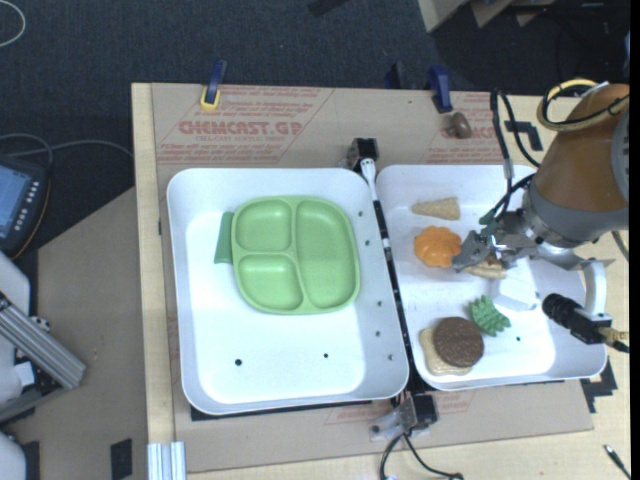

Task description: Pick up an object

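- Camera view: the gripper [478, 255] is low in the right bin [520, 368], just beside the orange piece [436, 246] near its left wall.
- Its opening cannot be told; nothing is seen held.
- Risk: the tips may push the piece aside or catch the tan piece [488, 265] beneath.

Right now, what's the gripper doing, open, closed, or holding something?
Gripper: low in the right bin beside the orange piece; open or closed cannot be told.

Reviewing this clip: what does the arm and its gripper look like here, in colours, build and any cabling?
The arm shows a broad orange band over a rounded grey wrist section. A yellow loop and thin black cables run along its upper side. The gripper is a compact dark metal assembly, grey and black. A black cylindrical part on a pale bracket juts from the wrist's lower side.
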`<action>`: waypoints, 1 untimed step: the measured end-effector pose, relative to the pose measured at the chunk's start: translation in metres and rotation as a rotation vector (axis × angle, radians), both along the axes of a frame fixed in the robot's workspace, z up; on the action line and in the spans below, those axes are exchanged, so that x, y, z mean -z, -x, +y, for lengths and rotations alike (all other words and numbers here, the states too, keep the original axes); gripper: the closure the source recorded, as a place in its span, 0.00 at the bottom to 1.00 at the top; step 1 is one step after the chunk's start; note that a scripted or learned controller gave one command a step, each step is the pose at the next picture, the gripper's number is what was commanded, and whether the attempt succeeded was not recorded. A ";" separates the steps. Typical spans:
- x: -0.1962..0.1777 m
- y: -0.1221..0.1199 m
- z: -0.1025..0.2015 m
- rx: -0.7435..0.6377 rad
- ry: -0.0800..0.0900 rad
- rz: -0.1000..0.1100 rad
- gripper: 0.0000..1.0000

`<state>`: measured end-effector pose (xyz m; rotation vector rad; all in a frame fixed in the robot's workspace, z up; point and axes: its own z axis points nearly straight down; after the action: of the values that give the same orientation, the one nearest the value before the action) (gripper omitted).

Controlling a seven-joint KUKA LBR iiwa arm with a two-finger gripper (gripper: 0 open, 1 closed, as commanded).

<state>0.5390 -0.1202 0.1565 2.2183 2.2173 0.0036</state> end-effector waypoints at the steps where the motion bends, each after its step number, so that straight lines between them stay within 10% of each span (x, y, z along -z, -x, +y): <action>1: -0.050 -0.002 -0.010 0.000 0.001 -0.001 1.00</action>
<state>0.5409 -0.1306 0.2065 2.2175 2.2164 0.0043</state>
